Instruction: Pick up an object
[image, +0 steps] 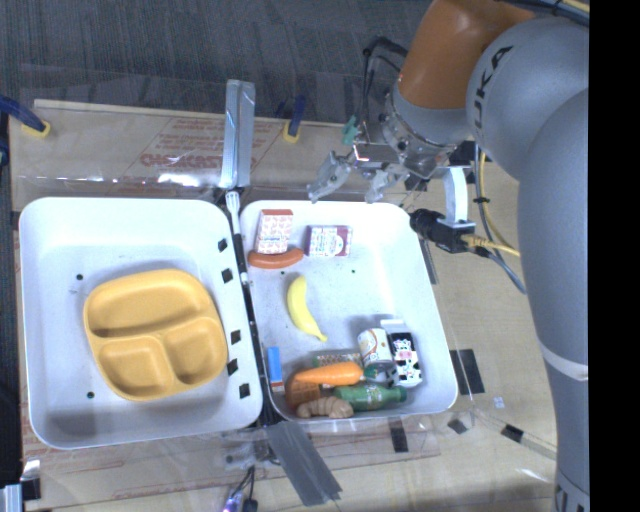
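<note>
The grey arm (530, 150) reaches in from the right, its jaws (350, 180) apart with nothing between them, hovering over the far rim of the right bin (425, 300). The left bin (50, 300) holds a yellow divided tray (152, 330). In the right bin lie a banana (303, 307) near the middle, two small boxes (275, 232) at the far edge, and a carrot (325, 376), a can (374, 346) and a green bottle (372, 397) crowded at the near edge.

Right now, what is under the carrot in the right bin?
The carrot lies on a pile: a brown lumpy item and a green bottle beneath it. What it covers cannot be seen.
</note>
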